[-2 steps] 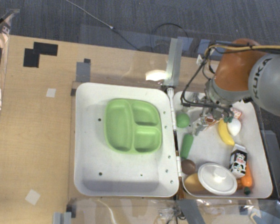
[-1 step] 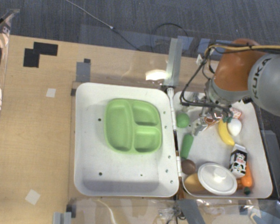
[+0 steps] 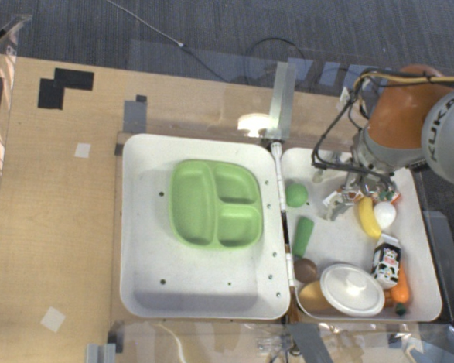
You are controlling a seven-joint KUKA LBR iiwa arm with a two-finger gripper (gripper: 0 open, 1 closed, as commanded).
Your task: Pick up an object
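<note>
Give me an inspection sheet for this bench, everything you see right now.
Surface: wooden bench with two white bins.
Job's things: right bin holds banana, white egg, green ball, green cylinder, white bowl, carrot, cow-print box.
Clutter: green divided plate in left bin.
Grippers: gripper low beside banana.
Cables: black cable on arm.
Surroundings: grey carpet.

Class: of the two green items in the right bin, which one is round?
The green ball by the bin's left wall; the other green piece, just below it, is long and cylinder-shaped.
</note>
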